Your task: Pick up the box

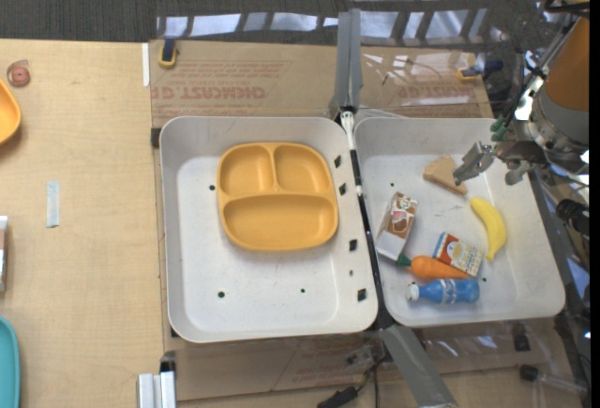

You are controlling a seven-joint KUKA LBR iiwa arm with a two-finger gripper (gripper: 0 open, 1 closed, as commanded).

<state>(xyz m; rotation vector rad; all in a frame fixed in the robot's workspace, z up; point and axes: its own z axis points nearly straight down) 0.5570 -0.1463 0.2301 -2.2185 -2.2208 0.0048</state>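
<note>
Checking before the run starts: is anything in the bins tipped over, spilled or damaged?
Nothing spilled or broken. In the right bin the blue bottle lies on its side against the carrot, and the box lies flat, slightly askew.

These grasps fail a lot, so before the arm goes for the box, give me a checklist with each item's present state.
1. Box located: ok. The box lies in the right bin, near its left wall.
2. Box top unobstructed: ok. Nothing lies on it.
3. Room around the box: not ok. The carrot sits close to its lower end.
4. Claw over the box: not ok. The claw is up by the bread slice, to the right of the box.
5. Claw free of objects: cannot tell.
6. Path to the box: ok. Only bare bin floor lies between them.
</note>
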